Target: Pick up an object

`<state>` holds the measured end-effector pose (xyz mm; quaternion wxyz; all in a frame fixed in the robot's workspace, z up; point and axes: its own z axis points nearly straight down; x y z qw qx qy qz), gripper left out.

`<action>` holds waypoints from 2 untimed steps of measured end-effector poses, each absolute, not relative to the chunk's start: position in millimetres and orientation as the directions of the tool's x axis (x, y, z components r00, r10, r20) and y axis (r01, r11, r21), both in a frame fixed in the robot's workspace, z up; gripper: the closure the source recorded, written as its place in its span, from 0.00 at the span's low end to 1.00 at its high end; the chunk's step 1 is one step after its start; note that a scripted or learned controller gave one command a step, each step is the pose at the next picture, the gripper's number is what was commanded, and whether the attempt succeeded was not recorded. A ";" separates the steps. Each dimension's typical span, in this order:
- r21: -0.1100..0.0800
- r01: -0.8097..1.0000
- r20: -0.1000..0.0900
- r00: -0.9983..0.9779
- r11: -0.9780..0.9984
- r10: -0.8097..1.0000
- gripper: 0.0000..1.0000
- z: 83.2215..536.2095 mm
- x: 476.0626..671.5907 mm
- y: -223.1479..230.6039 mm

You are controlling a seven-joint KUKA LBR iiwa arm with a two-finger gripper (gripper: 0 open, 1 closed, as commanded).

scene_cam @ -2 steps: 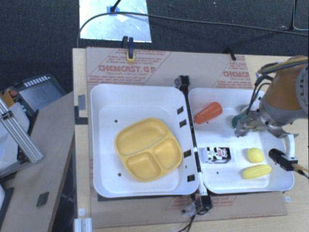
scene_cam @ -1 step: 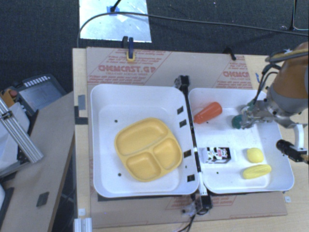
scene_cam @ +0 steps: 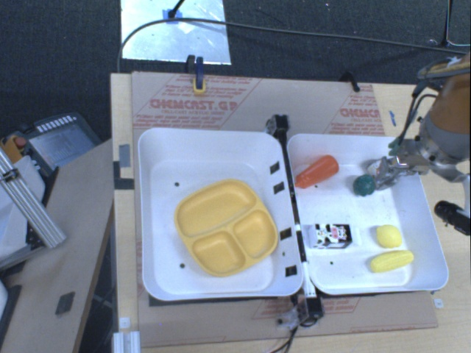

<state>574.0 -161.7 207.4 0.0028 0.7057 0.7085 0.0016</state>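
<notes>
We judge the pick barely begun: our gripper (scene_cam: pixel 386 173) sits just right of the teal ball (scene_cam: pixel 363 185), grip state unclear, nothing lifted.

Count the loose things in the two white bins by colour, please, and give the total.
Yellow: 3 (plate, lemon, corn)
Orange: 1 (carrot)
Green: 1 (ball)
Black and white: 1 (small box)
Total: 6

Arm (scene_cam: pixel 449 116) cut by right edge; small black card's (scene_cam: pixel 333 235) print illegible.
</notes>
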 end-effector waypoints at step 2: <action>0.001 1.000 0.002 -0.011 0.011 1.000 1.00 201.8 558.7 -44.7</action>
